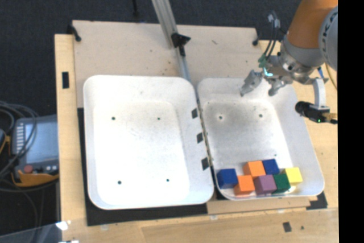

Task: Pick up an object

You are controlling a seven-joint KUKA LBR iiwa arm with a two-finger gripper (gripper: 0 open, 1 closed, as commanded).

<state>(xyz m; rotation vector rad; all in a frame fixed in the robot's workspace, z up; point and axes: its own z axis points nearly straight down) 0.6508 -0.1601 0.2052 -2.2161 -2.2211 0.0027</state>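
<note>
While coloured blocks [259, 176] crowd the right bin's [296, 134] near edge, the claw [262, 86] hangs released, fingers spread.

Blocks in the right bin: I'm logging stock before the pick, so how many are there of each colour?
Blue cube blocks: 2
Orange cube blocks: 2
Purple cube block: 1
Green cube block: 1
Yellow cube block: 1
Total: 7, all clustered at the near edge of the right white bin.
</note>
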